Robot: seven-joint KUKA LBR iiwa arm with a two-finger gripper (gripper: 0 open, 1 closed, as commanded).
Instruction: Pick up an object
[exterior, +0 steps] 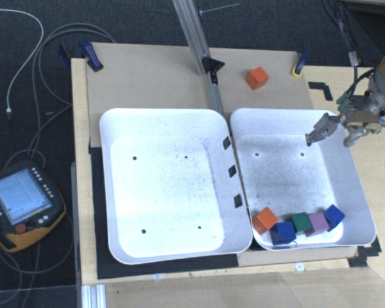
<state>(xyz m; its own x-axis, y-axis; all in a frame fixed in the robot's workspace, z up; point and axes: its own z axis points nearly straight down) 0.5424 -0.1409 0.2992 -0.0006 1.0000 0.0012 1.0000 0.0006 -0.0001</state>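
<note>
My gripper (334,132) hanging over rt bin's (289,172) upper rt edge, fingers apart, gripping nothing; orange cube (265,219), blue, green, purple cubes sitting along bin's near wall

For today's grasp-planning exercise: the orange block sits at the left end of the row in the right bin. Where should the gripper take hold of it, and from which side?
Probably from above. The orange block has the blue block close on its right and the bin's wall close on its left, so those sides look cramped. Its far face, towards the bare bin floor, is free. I would set one finger there and one on the near face, if the gap allows.
</note>
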